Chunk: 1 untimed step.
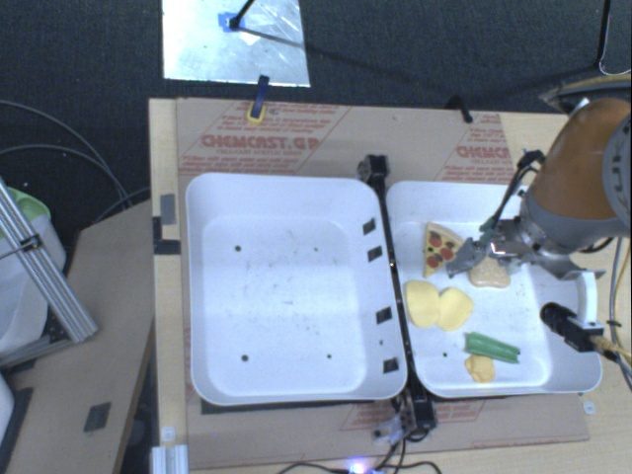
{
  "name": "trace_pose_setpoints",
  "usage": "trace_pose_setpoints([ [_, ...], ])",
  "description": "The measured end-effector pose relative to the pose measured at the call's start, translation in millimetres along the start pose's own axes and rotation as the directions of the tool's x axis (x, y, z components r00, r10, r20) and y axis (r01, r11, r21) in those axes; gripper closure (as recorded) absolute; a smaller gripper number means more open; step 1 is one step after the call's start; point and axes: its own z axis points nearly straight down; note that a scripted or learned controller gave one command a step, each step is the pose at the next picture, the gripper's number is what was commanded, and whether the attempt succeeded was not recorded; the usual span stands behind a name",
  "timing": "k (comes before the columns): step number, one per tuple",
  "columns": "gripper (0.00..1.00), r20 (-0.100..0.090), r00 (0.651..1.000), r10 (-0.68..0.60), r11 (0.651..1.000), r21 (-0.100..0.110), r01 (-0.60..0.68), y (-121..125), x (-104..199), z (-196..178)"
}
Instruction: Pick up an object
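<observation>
At right of frame, the gripper [472, 256] hangs low in the right bin [563, 368], fingers spread apart between the pizza slice [437, 246] and the tan biscuit [491, 276], grasping nothing.

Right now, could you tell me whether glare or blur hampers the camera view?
Camera view: lighting even; the metal sheet at the top shines pale; the left bin reads clearly, specks included; the pincer is slightly soft over the right bin.

- I see a bulky rounded grey arm [578, 215] with a broad orange band [583, 156] above the wrist.
- A thin dark cable [513, 191] runs along it.
- My small dark metal two-finger claw [469, 253] ends it.
</observation>
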Motion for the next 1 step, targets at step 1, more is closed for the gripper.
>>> trace_pose_setpoints([
  [1, 0.0, -0.002, 1.0, 0.005, 1.0, 0.005, -0.005, -47.0, -0.2, -41.4],
])
